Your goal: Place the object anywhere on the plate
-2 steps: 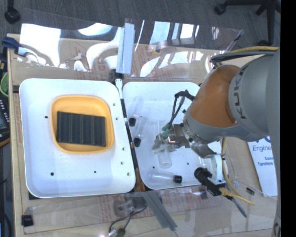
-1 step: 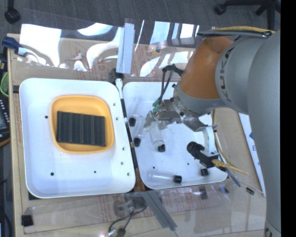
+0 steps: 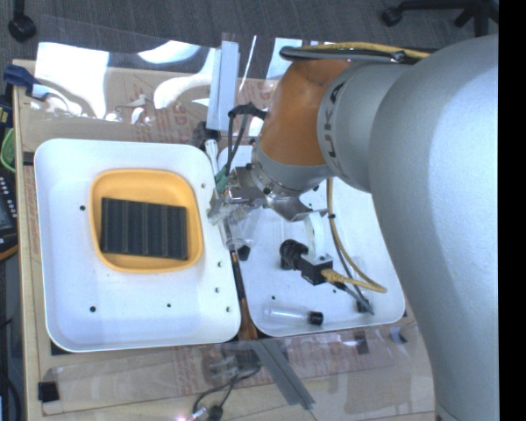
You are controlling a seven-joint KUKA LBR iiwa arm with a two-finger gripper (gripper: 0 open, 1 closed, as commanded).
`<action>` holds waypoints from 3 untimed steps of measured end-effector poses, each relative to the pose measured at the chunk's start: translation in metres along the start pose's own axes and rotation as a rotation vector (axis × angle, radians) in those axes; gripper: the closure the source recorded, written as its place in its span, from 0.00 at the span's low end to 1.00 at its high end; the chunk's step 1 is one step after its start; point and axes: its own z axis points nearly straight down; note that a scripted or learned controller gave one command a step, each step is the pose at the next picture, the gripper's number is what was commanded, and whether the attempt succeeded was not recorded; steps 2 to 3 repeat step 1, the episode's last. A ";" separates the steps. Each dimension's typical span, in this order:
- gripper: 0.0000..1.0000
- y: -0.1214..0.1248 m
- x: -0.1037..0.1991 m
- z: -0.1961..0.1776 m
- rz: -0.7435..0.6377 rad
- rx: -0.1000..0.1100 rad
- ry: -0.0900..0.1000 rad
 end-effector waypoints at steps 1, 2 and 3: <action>0.00 0.000 0.000 0.000 0.000 -0.001 0.000; 0.00 0.000 0.000 0.000 0.000 -0.001 0.000; 0.00 0.000 0.000 0.000 0.000 -0.001 0.000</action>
